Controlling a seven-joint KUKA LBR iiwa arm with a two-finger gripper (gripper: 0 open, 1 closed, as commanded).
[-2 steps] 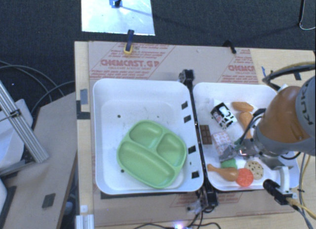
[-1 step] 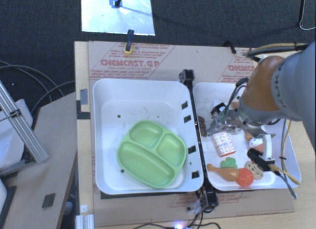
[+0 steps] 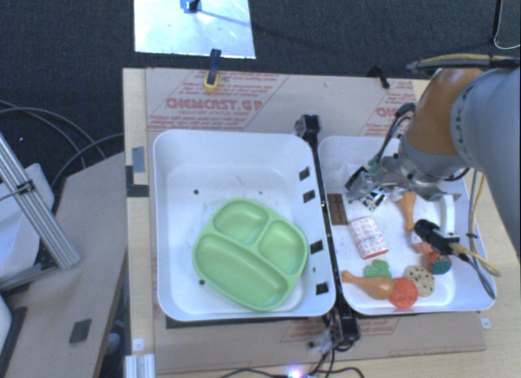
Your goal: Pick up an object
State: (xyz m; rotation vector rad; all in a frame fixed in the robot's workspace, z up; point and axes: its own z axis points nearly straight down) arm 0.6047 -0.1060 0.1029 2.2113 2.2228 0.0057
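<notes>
My gripper (image 3: 363,184) hangs low over the upper left part of the right bin (image 3: 342,152), at the end of the grey arm with the orange band. A small black-and-white speckled object (image 3: 375,200) lies right beneath it. An orange carrot-like piece (image 3: 408,207) sits just to its right. A pink and white box (image 3: 368,237) lies below the gripper near the bin's middle. Along the front edge are a toy drumstick (image 3: 365,282), a green piece (image 3: 377,269), a red-orange ball (image 3: 403,293), a speckled cookie (image 3: 421,279) and a teal piece (image 3: 440,264).
The left bin (image 3: 175,156) holds a green divided plate (image 3: 249,252) toward its front. A black divider (image 3: 322,213) with clips runs between the two bins. Cardboard (image 3: 228,95) lies under both bins.
</notes>
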